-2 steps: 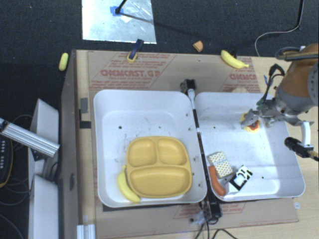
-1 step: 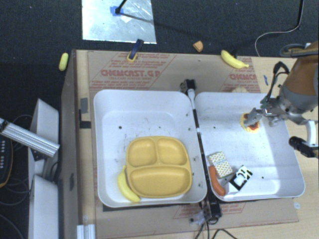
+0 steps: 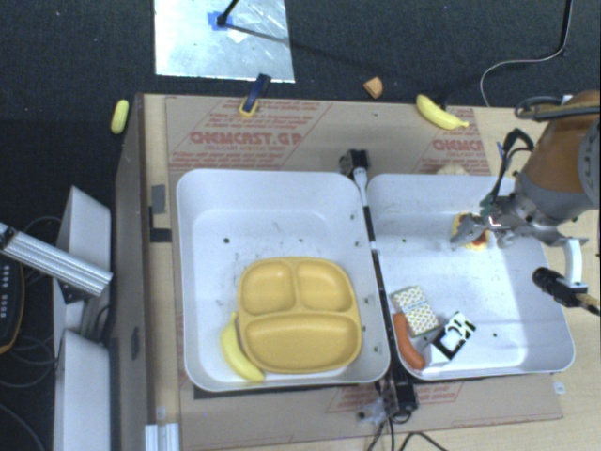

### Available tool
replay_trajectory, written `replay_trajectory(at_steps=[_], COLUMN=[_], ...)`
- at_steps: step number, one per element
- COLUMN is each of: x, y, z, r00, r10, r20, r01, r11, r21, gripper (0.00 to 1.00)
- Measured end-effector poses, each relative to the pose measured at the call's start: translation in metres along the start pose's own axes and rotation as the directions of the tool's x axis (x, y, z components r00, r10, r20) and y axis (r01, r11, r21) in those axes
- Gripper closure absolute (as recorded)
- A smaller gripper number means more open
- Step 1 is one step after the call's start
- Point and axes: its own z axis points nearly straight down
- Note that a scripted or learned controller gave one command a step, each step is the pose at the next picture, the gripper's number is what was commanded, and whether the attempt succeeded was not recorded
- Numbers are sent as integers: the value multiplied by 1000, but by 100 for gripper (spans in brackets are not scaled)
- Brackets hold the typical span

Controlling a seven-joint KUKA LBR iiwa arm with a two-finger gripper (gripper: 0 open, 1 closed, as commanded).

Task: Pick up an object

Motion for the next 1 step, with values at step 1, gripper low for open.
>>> replay_trajectory(at_steps=[1], x=[-9], y=[55], z=[18], r00=[1000], r10=[-3], r20=[0], r01=[3], r11=[1000], r21=[-1], gripper=[0])
